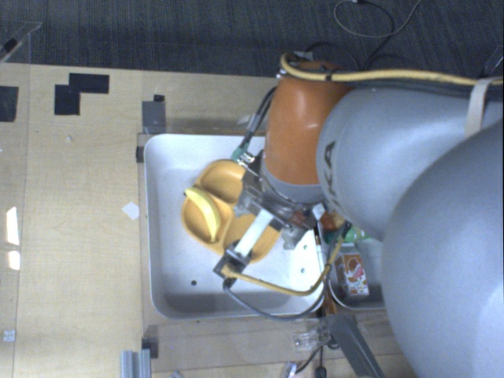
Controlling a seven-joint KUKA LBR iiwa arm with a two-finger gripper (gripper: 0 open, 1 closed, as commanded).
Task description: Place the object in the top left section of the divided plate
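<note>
An orange-yellow divided plate lies in the left white bin, partly under the arm. A pale yellow, banana-like piece rests in the plate's left section. My gripper hangs over the plate's right half, just right of that piece. The wrist hides the plate's right side and whatever is beneath the gripper.
The right bin is mostly covered by the arm. A small packet with a red-brown label and something green show at its left edge. The left bin's floor is bare along its front and left side.
</note>
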